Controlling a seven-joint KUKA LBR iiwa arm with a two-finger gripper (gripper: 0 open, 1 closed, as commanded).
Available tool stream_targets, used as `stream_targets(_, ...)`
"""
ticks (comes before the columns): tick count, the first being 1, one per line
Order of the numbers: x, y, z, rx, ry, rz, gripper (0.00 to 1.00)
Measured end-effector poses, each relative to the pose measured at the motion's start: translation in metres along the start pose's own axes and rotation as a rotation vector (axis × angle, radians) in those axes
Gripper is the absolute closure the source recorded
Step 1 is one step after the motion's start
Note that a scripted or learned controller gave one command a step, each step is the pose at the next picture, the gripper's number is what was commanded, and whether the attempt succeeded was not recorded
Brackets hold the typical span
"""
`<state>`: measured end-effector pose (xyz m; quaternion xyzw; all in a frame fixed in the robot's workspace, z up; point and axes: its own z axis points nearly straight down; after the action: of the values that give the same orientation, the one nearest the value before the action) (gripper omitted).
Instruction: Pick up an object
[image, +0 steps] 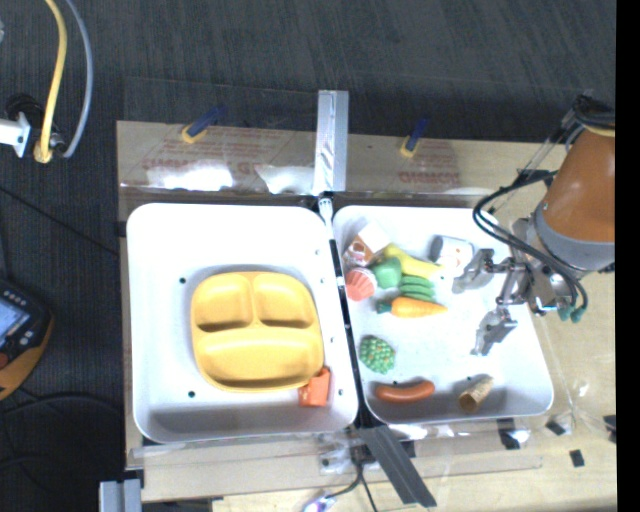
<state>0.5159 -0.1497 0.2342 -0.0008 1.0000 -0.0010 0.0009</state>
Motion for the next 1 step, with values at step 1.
stream_targets(1,-0.0661,0.0040,0.1360,0.002,-0.010,0.067,0.00)
